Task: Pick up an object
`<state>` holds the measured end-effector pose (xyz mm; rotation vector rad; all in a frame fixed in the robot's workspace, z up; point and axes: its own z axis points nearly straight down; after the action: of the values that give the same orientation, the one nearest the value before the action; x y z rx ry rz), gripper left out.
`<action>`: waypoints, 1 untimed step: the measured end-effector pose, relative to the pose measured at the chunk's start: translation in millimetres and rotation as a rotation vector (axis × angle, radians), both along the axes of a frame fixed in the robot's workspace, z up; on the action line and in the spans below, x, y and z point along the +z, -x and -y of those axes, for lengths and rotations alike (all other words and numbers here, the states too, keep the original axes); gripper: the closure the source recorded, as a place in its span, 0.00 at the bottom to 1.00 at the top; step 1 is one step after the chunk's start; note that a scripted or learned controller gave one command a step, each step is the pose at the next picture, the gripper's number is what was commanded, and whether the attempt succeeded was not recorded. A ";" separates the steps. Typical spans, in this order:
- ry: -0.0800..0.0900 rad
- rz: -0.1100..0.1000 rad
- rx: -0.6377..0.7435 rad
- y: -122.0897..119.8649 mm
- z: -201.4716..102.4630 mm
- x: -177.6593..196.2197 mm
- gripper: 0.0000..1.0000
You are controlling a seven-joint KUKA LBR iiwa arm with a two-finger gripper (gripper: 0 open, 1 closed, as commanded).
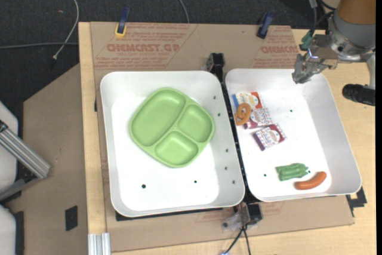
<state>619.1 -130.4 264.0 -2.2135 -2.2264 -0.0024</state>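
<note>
Hand (303,73) of the grey arm hangs over the far corner of the right shallow white bin (340,128), close to its rim, and nothing is between its fingers. Whether these fingers stand apart or together I cannot tell, because they are small and dark in the camera view.

All things that could be picked lie in this same bin, on the nearer side from the hand. Closest to the hand, toward the left bin, is the small brown ring-shaped pretzel toy (243,111), which rests on a flat red and white printed packet (251,101). Just beyond it lies a second flat dark red packet (268,137). Farther from the hand, near the front rim of the bin, are the green plastic pepper-like toy (291,171) and the orange plastic sausage toy (310,181), just beside each other.

Well apart from the hand, in the left shallow white bin (119,176), sits the light green plastic divided plate (172,126).

In my judgement the task is at its beginning: no object is lifted. What is left is to move above one thing, go down, close on it and raise it.
</note>
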 end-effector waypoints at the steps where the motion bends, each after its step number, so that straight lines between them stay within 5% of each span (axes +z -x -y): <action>1: -0.001 -0.003 0.000 6.9 -56.6 -16.2 1.00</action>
<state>612.3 -73.8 247.8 -2.2114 -2.2247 -0.0003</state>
